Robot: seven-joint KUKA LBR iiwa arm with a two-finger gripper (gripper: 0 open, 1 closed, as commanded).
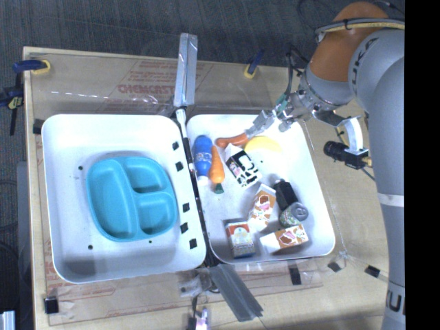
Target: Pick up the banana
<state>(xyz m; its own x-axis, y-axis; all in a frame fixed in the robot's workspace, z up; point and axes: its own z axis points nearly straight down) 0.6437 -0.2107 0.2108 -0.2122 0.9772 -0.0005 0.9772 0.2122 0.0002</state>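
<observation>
Overhead, the banana (263,144) is seen lying at the back of the right bin (323,205), beside a carrot (217,169) and a black-and-white carton (242,166). The gripper (265,124) is positioned just above the banana; whether its fingers are spread cannot be told.

A pale wooden desk (103,81) under clear plastic sheeting sits on dark grey carpet (103,12), with blue clamps (31,66) at ten o'clock.

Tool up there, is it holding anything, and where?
Cannot tell. The tool is right by the banana in the right bin, but no hold shows.
</observation>
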